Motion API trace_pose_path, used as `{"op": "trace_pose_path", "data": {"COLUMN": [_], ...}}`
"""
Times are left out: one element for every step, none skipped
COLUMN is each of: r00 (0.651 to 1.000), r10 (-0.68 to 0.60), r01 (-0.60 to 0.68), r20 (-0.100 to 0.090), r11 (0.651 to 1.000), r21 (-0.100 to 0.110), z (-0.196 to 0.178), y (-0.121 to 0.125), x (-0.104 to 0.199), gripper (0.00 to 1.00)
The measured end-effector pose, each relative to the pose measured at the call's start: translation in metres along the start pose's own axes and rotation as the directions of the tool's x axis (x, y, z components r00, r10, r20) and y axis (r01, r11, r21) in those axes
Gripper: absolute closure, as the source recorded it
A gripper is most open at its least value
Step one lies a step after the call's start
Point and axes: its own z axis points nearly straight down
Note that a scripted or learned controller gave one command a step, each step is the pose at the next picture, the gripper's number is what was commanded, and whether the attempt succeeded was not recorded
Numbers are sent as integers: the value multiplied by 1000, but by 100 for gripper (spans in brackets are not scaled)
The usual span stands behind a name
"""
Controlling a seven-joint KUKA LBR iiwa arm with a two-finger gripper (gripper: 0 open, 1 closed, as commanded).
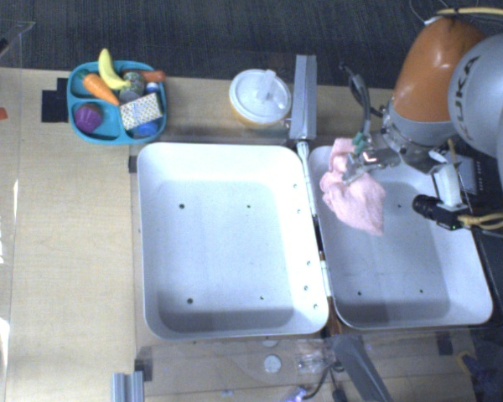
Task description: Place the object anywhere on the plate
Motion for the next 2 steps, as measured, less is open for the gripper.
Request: {"op": "trace_pose_path", "data": {"r00": [1000,917], "r10": [-7,-398], "r01": [7,398], "r20": [1,0], "r11": [1000,917], "r21": [-1,0], "z": [-40,-38], "y": [3,18], "x": [1,42], "gripper": [100,100]}}
